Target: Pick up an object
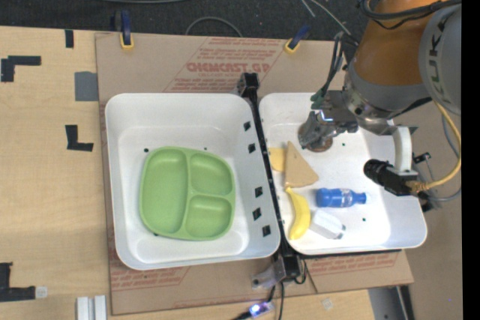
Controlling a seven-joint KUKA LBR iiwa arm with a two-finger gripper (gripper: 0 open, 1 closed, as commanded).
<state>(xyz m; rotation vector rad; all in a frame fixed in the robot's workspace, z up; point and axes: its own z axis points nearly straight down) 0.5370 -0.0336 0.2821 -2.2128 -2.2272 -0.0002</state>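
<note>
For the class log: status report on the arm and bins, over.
Gripper over right bin, holding nothing seen. Banana, blue bottle, wedge lying loose. Green tray in left bin.

Arm (pixel 405 34) reaches in from right, hand (pixel 321 133) pointing down.

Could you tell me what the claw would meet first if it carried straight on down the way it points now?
Probably the bare floor of the right bin, under the claw; depth is uncertain.

Blue clamps (pixel 126 28) (cardboard's (pixel 217 67) far edge)
</note>
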